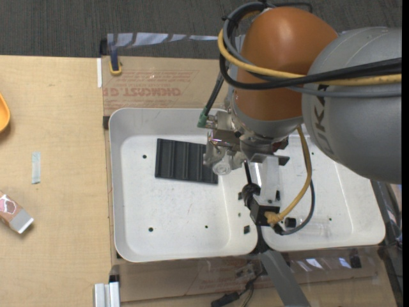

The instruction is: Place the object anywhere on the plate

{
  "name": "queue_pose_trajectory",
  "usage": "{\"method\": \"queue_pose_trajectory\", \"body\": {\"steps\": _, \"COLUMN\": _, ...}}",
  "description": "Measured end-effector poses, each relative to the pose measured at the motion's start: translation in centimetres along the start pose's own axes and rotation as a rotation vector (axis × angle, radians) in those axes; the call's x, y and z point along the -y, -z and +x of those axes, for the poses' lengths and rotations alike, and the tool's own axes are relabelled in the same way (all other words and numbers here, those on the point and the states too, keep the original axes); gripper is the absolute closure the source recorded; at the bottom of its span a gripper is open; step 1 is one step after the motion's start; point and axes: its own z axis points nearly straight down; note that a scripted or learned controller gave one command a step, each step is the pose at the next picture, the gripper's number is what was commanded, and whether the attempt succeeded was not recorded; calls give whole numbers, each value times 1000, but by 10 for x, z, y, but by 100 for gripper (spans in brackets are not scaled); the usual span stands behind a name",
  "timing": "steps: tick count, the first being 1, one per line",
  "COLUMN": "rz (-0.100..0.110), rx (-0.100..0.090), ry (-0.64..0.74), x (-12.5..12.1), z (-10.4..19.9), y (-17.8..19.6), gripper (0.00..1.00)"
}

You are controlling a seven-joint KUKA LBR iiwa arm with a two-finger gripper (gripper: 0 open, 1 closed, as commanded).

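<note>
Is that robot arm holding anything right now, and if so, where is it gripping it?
Cannot be told: the arm's wrist hides the gripper, which sits over the black ridged plate's right end.

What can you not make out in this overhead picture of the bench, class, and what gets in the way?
- Right bin: mostly covered by the arm.
- Dark ribbed plate: its right end is hidden behind the gripper.
- Gripper's jaws: lost in wrist hardware, state unclear.
- Orange item: cut off by the left edge.
</note>
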Motion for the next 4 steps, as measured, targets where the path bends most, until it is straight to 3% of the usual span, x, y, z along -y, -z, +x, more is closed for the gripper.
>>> {"method": "queue_pose_trajectory", "body": {"steps": 1, "rz": 2, "rx": 1, "ry": 253, "x": 18, "z": 70, "y": -50, "gripper": 100}}
{"method": "queue_pose_trajectory", "body": {"steps": 2, "rz": 2, "rx": 1, "ry": 253, "x": 18, "z": 70, "y": -50, "gripper": 0}}
{"method": "queue_pose_trajectory", "body": {"steps": 3, "rz": -1, "rx": -1, "ry": 640, "x": -31, "z": 61, "y": -69, "gripper": 0}}
{"method": "queue_pose_trajectory", "body": {"steps": 4, "rz": 2, "rx": -1, "ry": 337, "x": -16, "z": 16, "y": -134, "gripper": 0}}
